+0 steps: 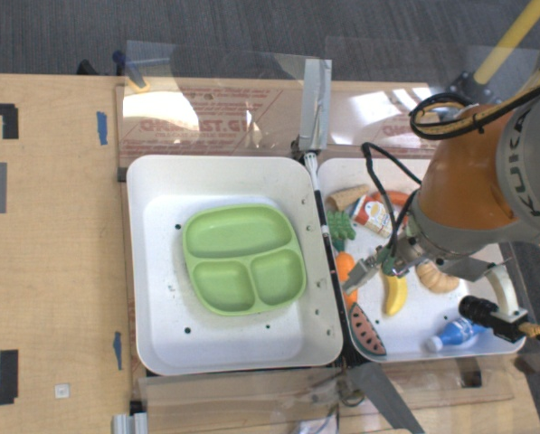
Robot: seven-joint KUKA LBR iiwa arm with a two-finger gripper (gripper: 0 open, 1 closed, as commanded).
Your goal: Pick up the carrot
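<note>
The carrot (344, 265) lies at the left edge of the right bin (487, 349), its orange body below a green leafy top (340, 229). My gripper (362, 275) reaches in from the right under the orange-banded wrist (464, 188). Its tip sits low, right beside the carrot's lower right side. The arm hides part of the bin behind it.
A yellow banana (393, 295), a watermelon slice (367, 329), a tan pastry (438, 280), a blue bottle (450, 335) and a red-and-white packet (372, 215) crowd the right bin. The left bin (152, 242) holds a green divided plate (242, 259).
</note>
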